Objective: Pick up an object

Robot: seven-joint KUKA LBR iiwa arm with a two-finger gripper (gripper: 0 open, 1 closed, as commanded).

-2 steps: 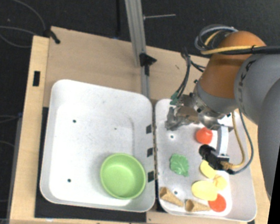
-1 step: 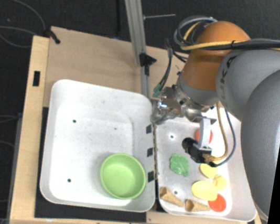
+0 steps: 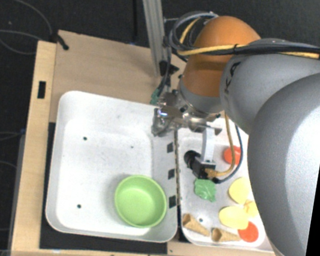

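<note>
- Gripper hangs over the far right corner of the left bin, right by the edge next to the right bin. Honestly can't tell if it's spread or pressed together.
- Green bowl sits in the left bin's near right corner.
- Right bin: green leafy piece by its left edge, tan cones along the near edge.

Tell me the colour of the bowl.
The bowl is plain light green, seen best in the camera view.
</note>
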